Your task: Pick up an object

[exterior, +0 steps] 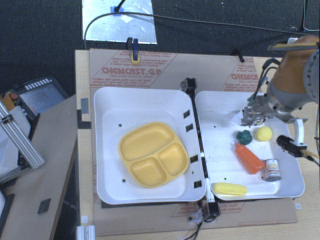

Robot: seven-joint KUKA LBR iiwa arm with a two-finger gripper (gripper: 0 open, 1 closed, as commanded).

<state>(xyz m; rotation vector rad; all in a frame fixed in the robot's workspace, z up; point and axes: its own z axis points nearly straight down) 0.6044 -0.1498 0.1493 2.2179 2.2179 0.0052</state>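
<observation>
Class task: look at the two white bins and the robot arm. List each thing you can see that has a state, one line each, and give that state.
Yellow plastic divided tray: flat in the left bin, compartments up.
Orange plastic carrot: lying on its side, right bin.
Yellow plastic corn cob: lying by the near wall.
Small tin can: tipped on its side.
Yellow ball: resting loose.
Green lump: resting loose.
Claw: over the right bin.

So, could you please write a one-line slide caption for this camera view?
Gripper hovers in the right bin above small toys; a yellow divided tray lies in the left bin.
</observation>
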